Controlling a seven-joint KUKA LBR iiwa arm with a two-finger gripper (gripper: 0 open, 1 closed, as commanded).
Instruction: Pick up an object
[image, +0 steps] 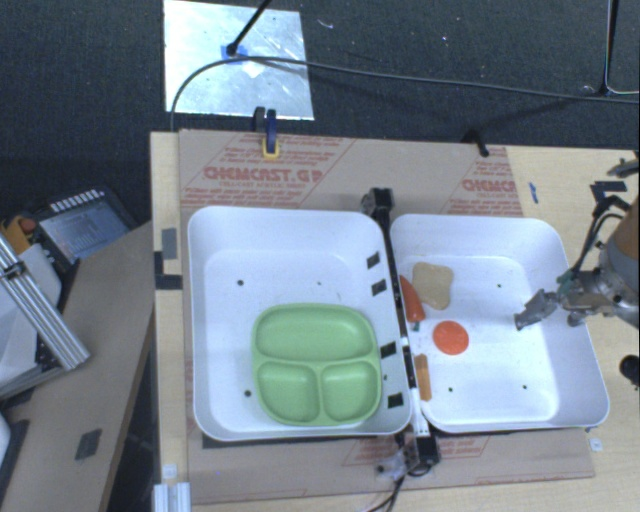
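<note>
- The desk (330, 160) carries two white bins side by side: the left bin (215, 300) and the right bin (520, 400).
- A green divided plate (315, 362) lies in the left bin toward 5 o'clock, near the wall shared with the right bin.
- In the right bin, a tan flat piece (433, 284) lies at about 10 o'clock, and an orange round disc (451, 338) lies just below it, apart from it.
- A red-orange stick (412, 299) lies against the shared wall at 9 o'clock, just beside the tan piece; a smaller orange stick (423, 376) lies lower along the same wall, at about 8 o'clock.
- The gripper (530, 312) hangs over the right bin at 3 o'clock, pointing toward the disc and well apart from it. Whether the jaws stand wide or narrow cannot be told; nothing is seen between them.
</note>
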